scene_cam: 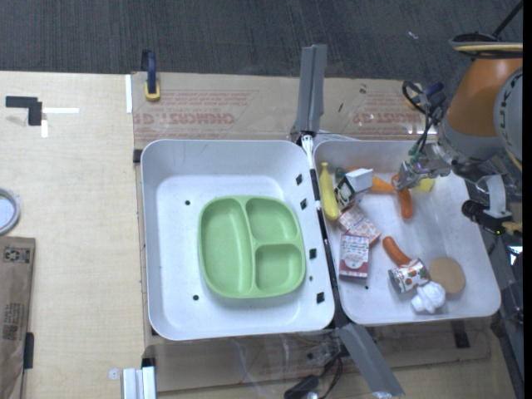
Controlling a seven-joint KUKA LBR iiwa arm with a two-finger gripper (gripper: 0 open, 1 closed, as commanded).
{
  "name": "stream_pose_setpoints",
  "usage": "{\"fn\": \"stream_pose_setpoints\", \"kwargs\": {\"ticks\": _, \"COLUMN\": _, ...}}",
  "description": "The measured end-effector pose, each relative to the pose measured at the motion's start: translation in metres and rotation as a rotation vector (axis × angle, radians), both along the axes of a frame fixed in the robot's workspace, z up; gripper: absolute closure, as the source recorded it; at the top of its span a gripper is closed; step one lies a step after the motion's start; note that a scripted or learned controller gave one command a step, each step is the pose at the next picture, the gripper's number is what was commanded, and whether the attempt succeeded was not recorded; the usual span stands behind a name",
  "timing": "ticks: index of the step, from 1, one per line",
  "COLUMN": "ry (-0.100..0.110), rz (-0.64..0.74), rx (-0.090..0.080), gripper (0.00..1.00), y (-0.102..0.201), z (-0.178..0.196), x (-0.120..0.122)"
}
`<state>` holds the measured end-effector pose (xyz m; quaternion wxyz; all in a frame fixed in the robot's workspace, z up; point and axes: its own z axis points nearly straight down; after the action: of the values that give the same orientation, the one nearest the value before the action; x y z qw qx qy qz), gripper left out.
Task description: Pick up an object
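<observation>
Over the right bin (465, 306), near its far wall, the gripper (413, 175) hangs low above an orange carrot-like piece (405, 204), with another orange bit (381, 184) just beside it; whether its jaws are spread or pressed together cannot be told from this angle, and nothing shows between them. A good pick likely means descending straight onto that orange piece, straddling its narrow width, since it lies apart from the banana (328, 193) and the small white carton (358, 180). Crowding is worse toward the divider, where the red-and-white packets (355, 255) overlap. Open floor lies right of the carrot piece, giving room to lift clear. The left bin (166, 248) holds a green divided plate (252, 246).
</observation>
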<state>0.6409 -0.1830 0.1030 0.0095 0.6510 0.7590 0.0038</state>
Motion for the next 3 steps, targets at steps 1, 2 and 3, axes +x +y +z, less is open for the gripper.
{"fn": "stream_pose_setpoints", "kwargs": {"ticks": 1, "ry": 0.02, "rz": -0.049, "rx": 0.007, "gripper": 0.0, "y": 0.036, "z": -0.011, "x": -0.033}}
{"fn": "stream_pose_setpoints", "kwargs": {"ticks": 2, "ry": 0.02, "rz": -0.298, "rx": 0.009, "gripper": 0.0, "y": -0.007, "z": -0.011, "x": -0.055}}
{"fn": "stream_pose_setpoints", "kwargs": {"ticks": 3, "ry": 0.045, "rz": -0.25, "rx": 0.019, "gripper": 0.0, "y": -0.022, "z": -0.012, "x": 0.014}}
